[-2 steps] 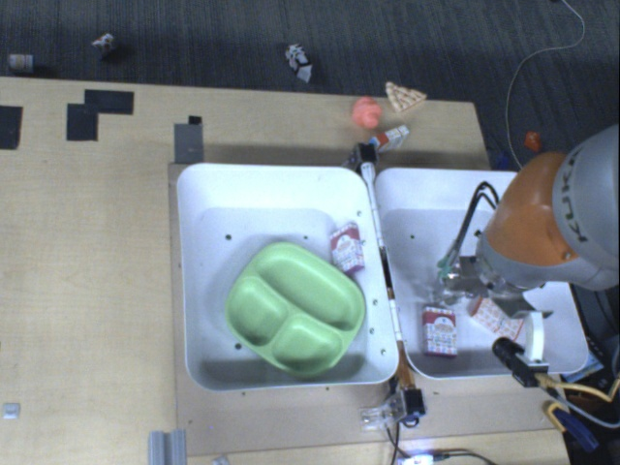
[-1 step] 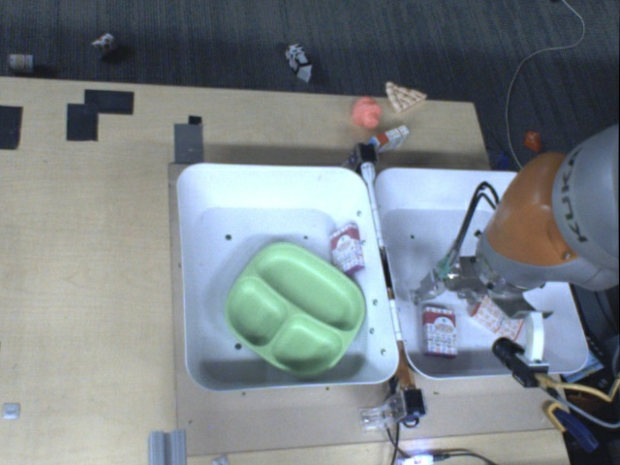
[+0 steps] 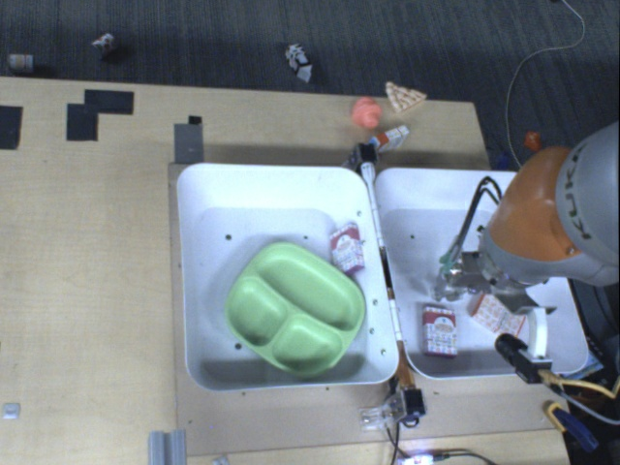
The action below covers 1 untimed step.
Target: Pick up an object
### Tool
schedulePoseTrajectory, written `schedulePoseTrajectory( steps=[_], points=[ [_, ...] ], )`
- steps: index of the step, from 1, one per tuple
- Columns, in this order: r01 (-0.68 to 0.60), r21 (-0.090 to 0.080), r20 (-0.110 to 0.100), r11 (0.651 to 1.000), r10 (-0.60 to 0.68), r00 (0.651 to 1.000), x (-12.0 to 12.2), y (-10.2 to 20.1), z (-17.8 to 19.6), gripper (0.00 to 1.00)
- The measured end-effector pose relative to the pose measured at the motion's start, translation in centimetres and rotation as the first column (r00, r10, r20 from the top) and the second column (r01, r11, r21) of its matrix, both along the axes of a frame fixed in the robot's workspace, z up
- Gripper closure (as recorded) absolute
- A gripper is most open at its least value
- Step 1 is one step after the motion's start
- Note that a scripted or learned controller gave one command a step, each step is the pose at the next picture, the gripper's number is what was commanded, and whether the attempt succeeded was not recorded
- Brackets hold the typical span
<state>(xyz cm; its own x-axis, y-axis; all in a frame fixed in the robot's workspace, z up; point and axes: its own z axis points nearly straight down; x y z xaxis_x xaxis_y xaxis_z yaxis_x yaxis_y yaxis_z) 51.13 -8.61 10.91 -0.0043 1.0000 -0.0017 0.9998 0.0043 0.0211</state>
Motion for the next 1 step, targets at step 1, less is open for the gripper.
schedulePoseTrajectory(
  steps=[1],
  points=[
    [0.0, 0.0, -0.014, 1.0, 0.0, 1.0, 8.58, -6.39, 7.68, 1.0]
  ],
)
